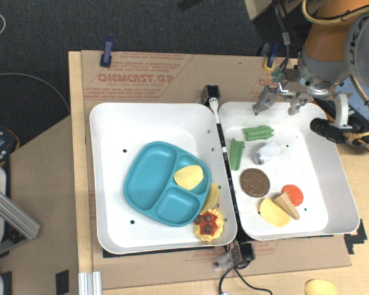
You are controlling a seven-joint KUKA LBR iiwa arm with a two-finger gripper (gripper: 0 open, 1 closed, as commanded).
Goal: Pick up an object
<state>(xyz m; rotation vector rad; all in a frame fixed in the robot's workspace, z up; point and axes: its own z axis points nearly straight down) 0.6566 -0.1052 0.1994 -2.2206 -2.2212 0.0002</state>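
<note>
My gripper (278,104) hangs over the far edge of the right bin (332,165), fingers spread apart with nothing between them. Just below it in that bin lie a green piece (258,133), a second green piece (235,153) by the divider, and a grey object (267,152). Further toward the front sit a brown round disc (255,182), a yellow piece (273,213), and an orange cone-like item with a red top (289,200).
The left bin (111,165) holds a teal divided plate (163,183) with a yellow item (188,177) on it. A banana (213,196) and a red-yellow toy (209,224) lie at its front right. Blue clamps (106,51) sit on the cardboard behind.
</note>
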